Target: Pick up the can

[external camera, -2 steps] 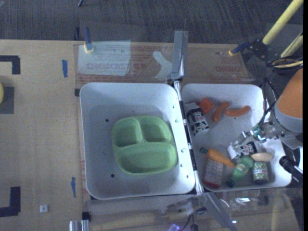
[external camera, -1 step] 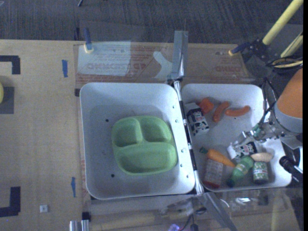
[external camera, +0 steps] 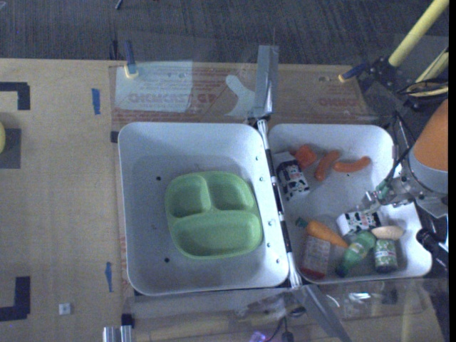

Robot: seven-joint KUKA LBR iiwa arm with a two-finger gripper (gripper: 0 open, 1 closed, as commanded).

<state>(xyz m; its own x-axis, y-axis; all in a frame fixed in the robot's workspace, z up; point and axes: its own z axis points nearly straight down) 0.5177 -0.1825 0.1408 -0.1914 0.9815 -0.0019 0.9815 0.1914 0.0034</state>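
The tan surface [external camera: 57, 212] carries two shallow white bins side by side: the left bin [external camera: 135, 191] and the right bin [external camera: 335, 135], their inner rims touching. Blue tape strips [external camera: 95, 100] and black corner marks [external camera: 19, 95] lie on the surface left of the bins.

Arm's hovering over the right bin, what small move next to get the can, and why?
Probably shift the tool toward the bin's near right corner and centre it over the small green-labelled can. The tool sits beyond it, above the black-and-white carton, and a tan oval piece touches the can's far side.
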